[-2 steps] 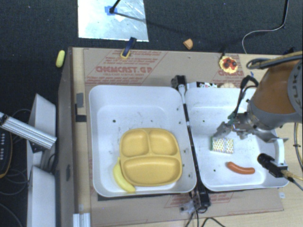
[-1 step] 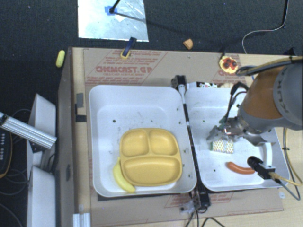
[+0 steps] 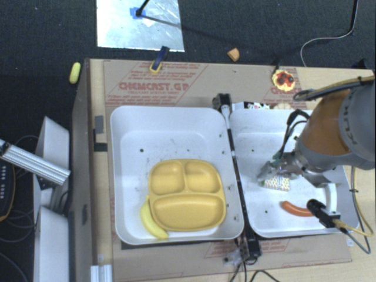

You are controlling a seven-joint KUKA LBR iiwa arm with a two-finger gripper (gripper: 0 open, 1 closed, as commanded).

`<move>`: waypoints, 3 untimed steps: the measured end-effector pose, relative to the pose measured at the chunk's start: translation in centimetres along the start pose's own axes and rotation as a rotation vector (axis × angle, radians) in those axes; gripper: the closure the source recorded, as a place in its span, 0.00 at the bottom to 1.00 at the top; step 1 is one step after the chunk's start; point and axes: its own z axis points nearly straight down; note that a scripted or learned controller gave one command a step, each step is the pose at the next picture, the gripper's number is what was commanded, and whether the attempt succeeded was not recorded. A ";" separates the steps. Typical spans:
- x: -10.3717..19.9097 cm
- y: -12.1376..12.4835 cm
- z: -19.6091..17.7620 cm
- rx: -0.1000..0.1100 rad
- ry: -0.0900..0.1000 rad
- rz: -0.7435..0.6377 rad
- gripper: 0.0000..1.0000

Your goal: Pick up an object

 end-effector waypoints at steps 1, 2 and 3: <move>-4.4 -1.1 -13.4 0.004 -0.001 0.002 0.00; 0.4 -0.4 -8.9 0.010 0.003 -0.001 0.00; 2.4 1.6 -1.9 0.012 0.003 -0.001 0.00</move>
